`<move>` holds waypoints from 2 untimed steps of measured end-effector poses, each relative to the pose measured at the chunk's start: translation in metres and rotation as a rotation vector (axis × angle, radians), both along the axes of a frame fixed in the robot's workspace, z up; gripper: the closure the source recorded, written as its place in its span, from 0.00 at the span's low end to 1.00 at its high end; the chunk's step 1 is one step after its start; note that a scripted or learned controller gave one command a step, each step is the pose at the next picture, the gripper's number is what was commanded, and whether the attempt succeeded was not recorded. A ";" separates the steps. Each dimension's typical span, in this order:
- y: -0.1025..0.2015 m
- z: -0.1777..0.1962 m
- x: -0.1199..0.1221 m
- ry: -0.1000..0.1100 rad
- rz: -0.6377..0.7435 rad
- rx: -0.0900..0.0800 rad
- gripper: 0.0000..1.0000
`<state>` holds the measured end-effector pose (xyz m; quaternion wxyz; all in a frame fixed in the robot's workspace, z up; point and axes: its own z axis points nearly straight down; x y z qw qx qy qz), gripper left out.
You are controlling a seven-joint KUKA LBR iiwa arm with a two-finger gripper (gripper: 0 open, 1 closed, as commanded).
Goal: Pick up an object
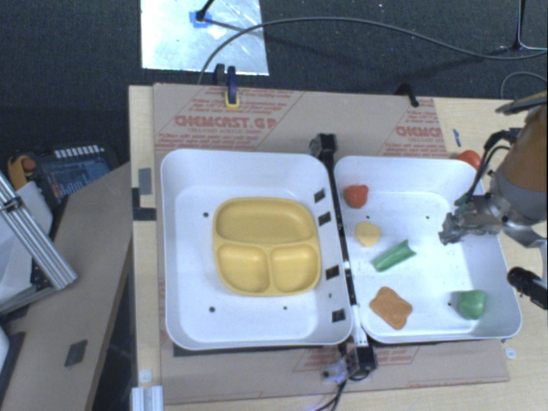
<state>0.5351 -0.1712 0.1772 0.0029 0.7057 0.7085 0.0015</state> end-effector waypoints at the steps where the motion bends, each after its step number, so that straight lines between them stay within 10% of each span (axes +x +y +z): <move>1: -0.007 0.045 0.002 0.001 0.000 0.000 1.00; 2: -0.007 0.072 0.003 0.002 0.000 0.001 1.00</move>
